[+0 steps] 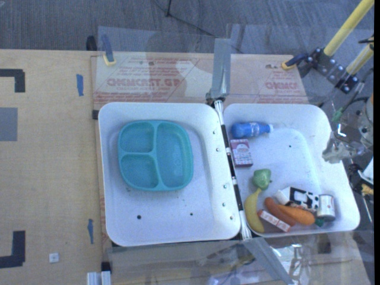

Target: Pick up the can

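Nearest the lens, right bin (309, 114), front edge: banana (253, 209), carrot (289, 212), a small red-and-white box (274, 219) and the can (325, 207) crowded together. Can lies on its side in the front right corner, hard by the rim, touching the carrot's tip, with a black-and-white carton (303, 197) just beside it. Little room on any side of it. Back half of this bin is more open: blue bottle (250, 129) and red packet (240, 152) along the divider wall, green piece (261, 177) near the middle. Left bin (113, 177) holds a teal divided plate (155, 155), open floor around it. Gripper (339, 150) sits at the right bin's right rim, behind the can and apart from it; finger state cannot be told.
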`<act>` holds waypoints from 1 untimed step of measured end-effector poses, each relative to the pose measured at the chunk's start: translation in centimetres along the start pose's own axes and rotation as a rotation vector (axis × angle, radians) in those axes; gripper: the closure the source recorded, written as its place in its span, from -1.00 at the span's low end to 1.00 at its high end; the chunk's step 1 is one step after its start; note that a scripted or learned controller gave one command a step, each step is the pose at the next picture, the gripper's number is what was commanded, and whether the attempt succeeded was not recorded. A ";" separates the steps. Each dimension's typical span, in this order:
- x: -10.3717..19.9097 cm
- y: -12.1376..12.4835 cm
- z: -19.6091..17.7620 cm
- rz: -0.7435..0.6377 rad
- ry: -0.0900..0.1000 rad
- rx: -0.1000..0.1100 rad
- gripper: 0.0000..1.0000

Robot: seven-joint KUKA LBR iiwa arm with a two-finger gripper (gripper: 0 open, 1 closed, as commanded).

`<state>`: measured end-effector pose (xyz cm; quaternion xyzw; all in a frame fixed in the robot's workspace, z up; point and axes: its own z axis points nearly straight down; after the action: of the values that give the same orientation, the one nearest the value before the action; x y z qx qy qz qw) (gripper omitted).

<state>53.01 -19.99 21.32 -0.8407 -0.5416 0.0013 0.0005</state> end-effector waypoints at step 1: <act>0.0 0.0 0.0 0.000 0.000 0.001 -1.00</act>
<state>53.01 -19.95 21.30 -0.8406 -0.5416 0.0015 0.0010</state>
